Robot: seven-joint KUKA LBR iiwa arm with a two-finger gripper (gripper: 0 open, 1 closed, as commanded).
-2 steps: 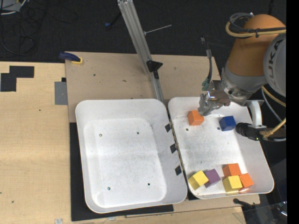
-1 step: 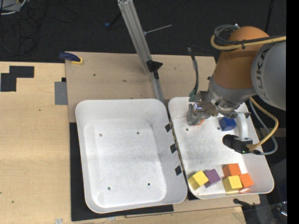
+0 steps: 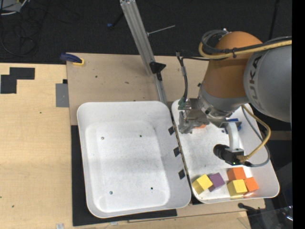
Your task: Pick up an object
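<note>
**Arm low over the right bin, blocks clustered at its near edge**

The candidate objects are small blocks lying in the near end of the right shallow white bin [image 3: 267,187]: a yellow cube [image 3: 203,182], a purple cube [image 3: 217,180] touching it on the right, then an orange cube [image 3: 236,173], a second yellow cube [image 3: 237,187] and another orange block [image 3: 251,184] packed together. Being roughly cubic, none shows a clear long axis; the first yellow and the purple cubes sit slightly turned against the bin's edge. A small orange patch shows just under the wrist hardware, too hidden to identify.

The letters "KU" read vertically on the grey arm link [image 3: 269,82] at right. The arm reaches in from the right, its orange band [image 3: 228,75] above the wrist, pointing down over the far part of the right bin. The claw [image 3: 188,120] hangs near the bin's left wall; I cannot tell how it stands.

The left shallow white bin [image 3: 124,156] lies beside it on the light wooden surface [image 3: 33,142].
</note>
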